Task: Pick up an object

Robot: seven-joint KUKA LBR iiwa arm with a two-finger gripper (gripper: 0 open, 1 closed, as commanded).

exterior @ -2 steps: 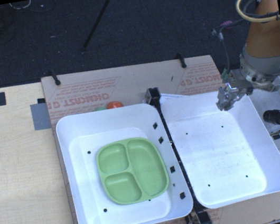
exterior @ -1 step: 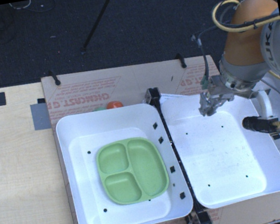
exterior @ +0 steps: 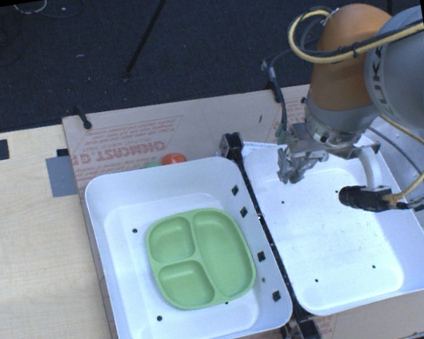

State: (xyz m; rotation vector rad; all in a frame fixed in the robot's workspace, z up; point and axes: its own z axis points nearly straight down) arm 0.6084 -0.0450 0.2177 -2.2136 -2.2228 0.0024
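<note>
Presently the gripper hangs over the far edge of the right bin; its grip state cannot be determined. The green tray lies flat in the left bin, well apart, towards the view's lower left, long axis running near-to-far.

A single fixed camera looks down from above at a slant, set far enough back to take in both white bins side by side. The left bin sits at lower centre of the frame, the right bin at lower right. The counter fills the left side, and dark floor runs across the top. The arm enters from the upper right edge.
</note>
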